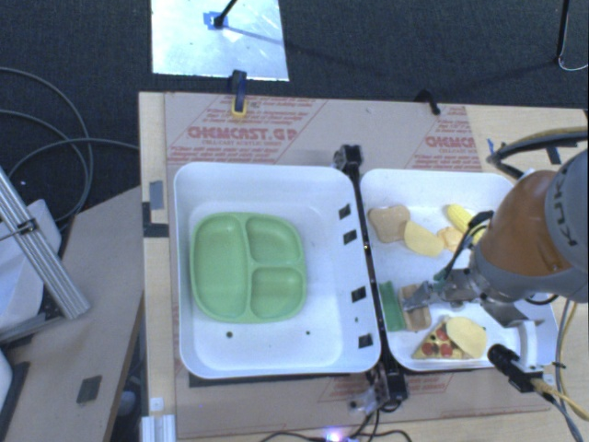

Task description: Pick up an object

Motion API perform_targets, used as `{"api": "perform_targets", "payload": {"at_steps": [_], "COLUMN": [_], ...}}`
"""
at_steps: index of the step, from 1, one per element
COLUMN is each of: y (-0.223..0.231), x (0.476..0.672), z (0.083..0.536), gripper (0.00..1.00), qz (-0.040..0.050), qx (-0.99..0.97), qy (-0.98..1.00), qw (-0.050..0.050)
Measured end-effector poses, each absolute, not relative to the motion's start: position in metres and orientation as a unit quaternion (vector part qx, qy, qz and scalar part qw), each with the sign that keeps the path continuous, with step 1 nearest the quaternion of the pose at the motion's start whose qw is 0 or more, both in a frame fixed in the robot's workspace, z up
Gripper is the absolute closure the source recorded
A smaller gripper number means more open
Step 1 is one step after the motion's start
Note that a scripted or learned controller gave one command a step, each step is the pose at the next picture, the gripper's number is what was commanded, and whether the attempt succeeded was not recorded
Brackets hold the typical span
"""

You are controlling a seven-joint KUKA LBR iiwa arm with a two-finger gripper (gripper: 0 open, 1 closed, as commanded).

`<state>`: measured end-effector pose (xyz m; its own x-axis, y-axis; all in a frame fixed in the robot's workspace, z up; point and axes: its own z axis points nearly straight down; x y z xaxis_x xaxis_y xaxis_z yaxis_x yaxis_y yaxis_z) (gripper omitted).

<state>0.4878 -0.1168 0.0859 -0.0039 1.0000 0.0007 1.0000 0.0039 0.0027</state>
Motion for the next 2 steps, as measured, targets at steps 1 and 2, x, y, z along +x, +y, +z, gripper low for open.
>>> {"api": "perform_targets", "payload": {"at_steps": [1,2], "y": [-0.161,-0.136], "x": [0.545,0.609], "z": [0.088,0.087], "gripper": [0.0,0.0], "qz": [0.0028,0.003], "qx": [0.705,0.704], "qy": [0.709,0.71], "qw": [0.004,0.004]}}
